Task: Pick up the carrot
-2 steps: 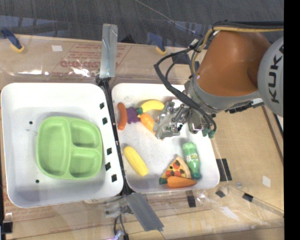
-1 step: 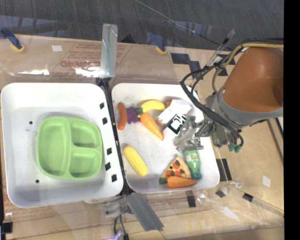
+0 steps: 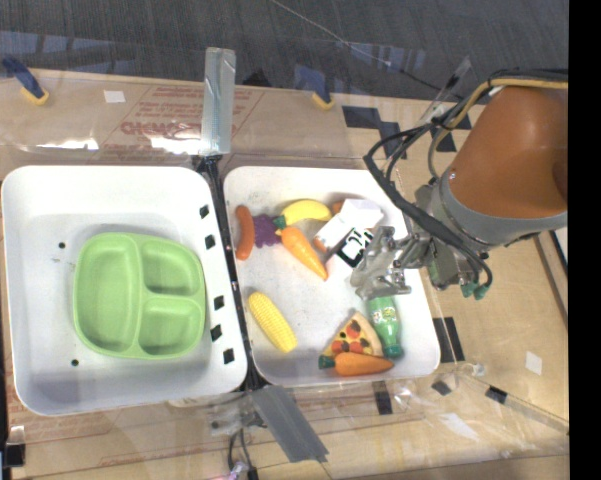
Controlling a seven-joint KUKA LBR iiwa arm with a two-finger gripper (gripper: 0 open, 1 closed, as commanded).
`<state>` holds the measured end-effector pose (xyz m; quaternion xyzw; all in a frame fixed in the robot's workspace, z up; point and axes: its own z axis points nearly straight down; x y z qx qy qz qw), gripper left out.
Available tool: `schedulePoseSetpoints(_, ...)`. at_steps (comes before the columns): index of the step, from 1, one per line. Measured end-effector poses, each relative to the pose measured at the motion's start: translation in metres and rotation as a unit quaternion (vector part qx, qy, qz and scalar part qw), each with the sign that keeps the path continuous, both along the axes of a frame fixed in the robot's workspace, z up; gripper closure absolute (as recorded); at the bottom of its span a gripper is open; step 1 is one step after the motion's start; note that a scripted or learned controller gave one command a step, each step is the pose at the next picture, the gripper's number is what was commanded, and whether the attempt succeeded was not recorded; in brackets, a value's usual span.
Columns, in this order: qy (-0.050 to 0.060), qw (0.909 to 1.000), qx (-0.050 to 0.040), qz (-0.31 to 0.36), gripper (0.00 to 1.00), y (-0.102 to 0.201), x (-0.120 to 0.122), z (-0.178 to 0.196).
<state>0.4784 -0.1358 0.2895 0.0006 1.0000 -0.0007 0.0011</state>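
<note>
Item: carrot [image 3: 304,251], orange, lying aslant at centre of the right bin [image 3: 280,368], between the banana [image 3: 306,211] and the white box [image 3: 348,230]. We note a second orange piece [image 3: 362,364] at the bin's lower edge beside the pizza slice [image 3: 353,336].

Gripper [image 3: 382,271]: right of the carrot, above the green bottle [image 3: 385,326]; whether it grasps anything we cannot tell.

Advice: we would shift left and descend across the carrot's narrow width, clear of the box.

My bench [image 3: 110,128] carries two white bins: the left bin [image 3: 20,268] touches the right bin [image 3: 310,183] along one side.
</note>
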Motion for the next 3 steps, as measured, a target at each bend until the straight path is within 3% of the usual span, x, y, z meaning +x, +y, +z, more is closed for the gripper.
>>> schedulePoseSetpoints(1,0.002,0.9851,0.0006,0.172,1.0,-0.063,-0.002,-0.041)
schedulePoseSetpoints(3,-0.001,0.9844,-0.0012,0.176,1.0,-0.062,0.001,-0.019)
